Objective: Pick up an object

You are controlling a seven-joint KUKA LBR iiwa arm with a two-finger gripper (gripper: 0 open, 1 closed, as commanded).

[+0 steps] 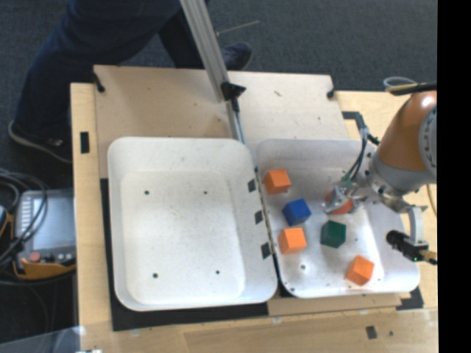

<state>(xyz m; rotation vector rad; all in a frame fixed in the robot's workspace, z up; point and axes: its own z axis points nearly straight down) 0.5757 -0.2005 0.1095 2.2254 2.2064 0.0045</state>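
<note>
Hovering low in the right bin (383, 149) near its right edge, your gripper (340, 201) sits over a reddish-orange block (341, 207); its grip state cannot be told. Just below-left lies the green cube (333, 234); the blue cube (296, 211) lies farther left, toward the bin's left edge.

Soft even overhead light, faint shadows, slightly blurry low-resolution picture.

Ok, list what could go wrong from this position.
1. The gripper sits over a small reddish object close to the green cube; closing or lifting may nudge that cube.
2. The reddish object is partly hidden, so a secure grasp looks uncertain; it may slip.
</note>
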